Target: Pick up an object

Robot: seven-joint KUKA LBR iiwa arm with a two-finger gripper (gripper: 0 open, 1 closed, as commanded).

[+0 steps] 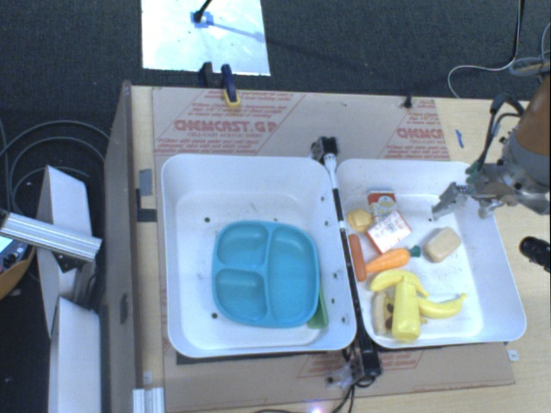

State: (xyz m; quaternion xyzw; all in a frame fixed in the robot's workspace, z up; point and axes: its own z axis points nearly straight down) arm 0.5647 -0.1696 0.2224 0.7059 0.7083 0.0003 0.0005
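My gripper [467, 206] hangs over the back right part of the right bin [504, 269], its fingers spread open with nothing between them. Just below and left of it lies a beige block [442, 245]. Further left are a red-and-white packet [388, 224], a small yellow cube [359, 219], a carrot [387, 261] and an orange stick [355, 256] along the bin's left wall. Toward the front lie a banana [439, 305] and a yellow bottle [405, 308].
The left bin [185, 231] holds a blue divided tray [263, 273] with something green at its front right corner [318, 314]. A divider rail [341, 231] runs between the bins. Cables hang at the upper right [482, 67].
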